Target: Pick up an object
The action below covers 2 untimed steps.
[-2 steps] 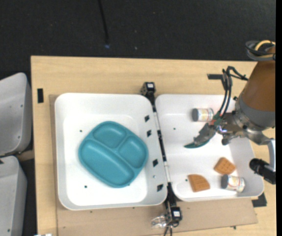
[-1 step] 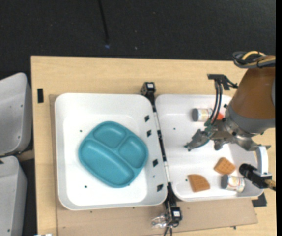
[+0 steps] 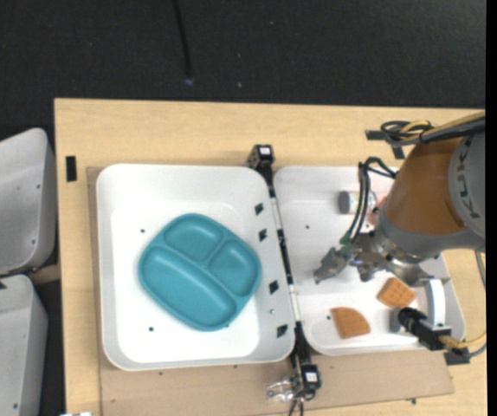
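Gripper (image 3: 339,265): in the right bin (image 3: 318,189); fingers' state cannot be told.
Brown wedge (image 3: 350,321): below the gripper, apart from it.
Waffle piece (image 3: 395,294): right of the gripper.

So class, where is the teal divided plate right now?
The teal divided plate lies in the left bin, near its middle, across the divider from the tool.
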Each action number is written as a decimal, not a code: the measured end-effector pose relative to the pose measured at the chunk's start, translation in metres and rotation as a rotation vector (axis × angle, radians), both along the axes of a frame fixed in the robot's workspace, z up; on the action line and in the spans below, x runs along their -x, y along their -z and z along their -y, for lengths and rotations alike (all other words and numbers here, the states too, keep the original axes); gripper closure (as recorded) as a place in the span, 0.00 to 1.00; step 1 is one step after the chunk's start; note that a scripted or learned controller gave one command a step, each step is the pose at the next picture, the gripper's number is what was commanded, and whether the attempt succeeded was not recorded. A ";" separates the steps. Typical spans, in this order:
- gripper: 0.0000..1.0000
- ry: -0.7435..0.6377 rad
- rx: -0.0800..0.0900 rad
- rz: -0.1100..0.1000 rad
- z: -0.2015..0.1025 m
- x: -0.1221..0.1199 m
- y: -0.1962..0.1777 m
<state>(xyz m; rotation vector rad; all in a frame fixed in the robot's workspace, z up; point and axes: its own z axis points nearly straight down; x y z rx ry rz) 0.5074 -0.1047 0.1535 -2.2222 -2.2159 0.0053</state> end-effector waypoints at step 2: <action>1.00 0.008 0.001 0.007 0.002 -0.001 0.040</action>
